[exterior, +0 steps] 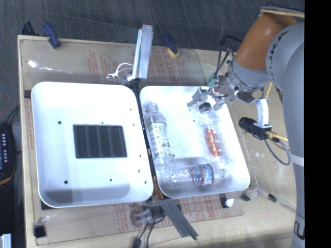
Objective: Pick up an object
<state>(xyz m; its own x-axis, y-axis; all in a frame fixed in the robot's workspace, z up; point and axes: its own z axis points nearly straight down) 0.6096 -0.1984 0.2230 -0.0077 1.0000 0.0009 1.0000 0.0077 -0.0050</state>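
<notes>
The jaws stand apart, with nothing between them, and the gripper point(206, 98) hangs over the far end of the right bin point(239, 159), close to its back rim. Directly below the jaws lies the cap end of a small clear bottle with an orange label point(212, 136), stretching away from them toward the bin's near edge; it looks the nearest thing to take. To the left of the jaws, along the bin's inner wall, lies a taller clear bottle with a white label point(156, 133), and well beyond the jaws, across the near end of the bin, lies a third bottle with a blue and red label point(194, 175), close to the feet of the other two. All three seem empty or nearly so: light, thin-walled, smooth and round, so they may roll or squirt out sideways under a pinch, and the walls will likely dent. The firmest hold is probably across the body near the neck or shoulder, where the plastic is stiffer, fingers set square to the bottle's length. The left bin point(46, 138) holds only a dark ribbed panel point(100, 141)
</notes>
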